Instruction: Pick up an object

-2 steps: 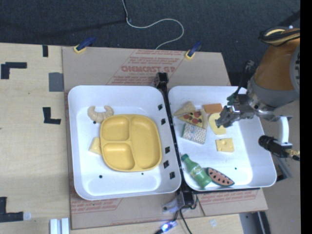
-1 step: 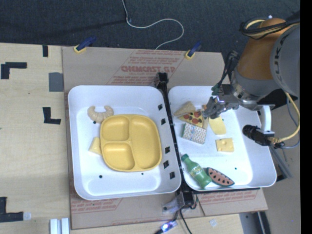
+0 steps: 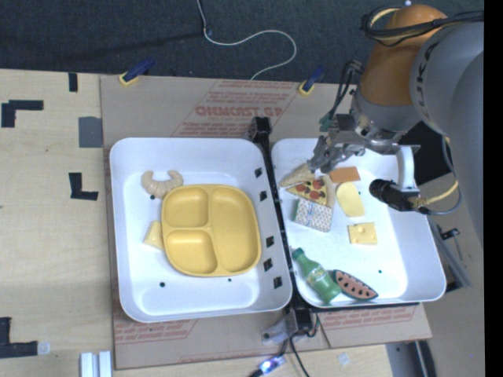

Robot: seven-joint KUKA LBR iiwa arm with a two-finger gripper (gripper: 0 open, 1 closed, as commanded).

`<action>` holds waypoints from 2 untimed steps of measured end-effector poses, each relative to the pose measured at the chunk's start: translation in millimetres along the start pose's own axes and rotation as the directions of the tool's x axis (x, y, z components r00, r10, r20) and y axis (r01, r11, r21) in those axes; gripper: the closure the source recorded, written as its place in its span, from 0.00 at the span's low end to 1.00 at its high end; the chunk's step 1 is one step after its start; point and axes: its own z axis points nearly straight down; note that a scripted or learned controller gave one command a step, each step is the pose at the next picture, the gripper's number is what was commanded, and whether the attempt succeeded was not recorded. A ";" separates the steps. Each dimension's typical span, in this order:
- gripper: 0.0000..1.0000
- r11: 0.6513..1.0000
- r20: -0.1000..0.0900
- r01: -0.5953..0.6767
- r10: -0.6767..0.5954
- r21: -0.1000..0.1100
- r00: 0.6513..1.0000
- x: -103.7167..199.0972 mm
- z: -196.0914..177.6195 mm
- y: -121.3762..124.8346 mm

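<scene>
Over right bin, gripper angles down above pizza slice.

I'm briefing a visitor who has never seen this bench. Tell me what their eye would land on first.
First comes the yellow divided plate in the middle of the left bin. Next comes the grey arm with its orange band, whose gripper sits low over the pizza slice at the right bin's far left corner. Then the green bottle and watermelon slice at that bin's near edge.

Grey arm, orange wrist band
</scene>
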 end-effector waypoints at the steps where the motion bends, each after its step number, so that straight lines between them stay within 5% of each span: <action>1: 1.00 1.000 0.000 0.000 0.000 -0.001 1.000 35.3 -7.3 39.4; 2: 1.00 1.000 0.002 -0.005 0.004 0.003 1.000 46.4 7.4 44.1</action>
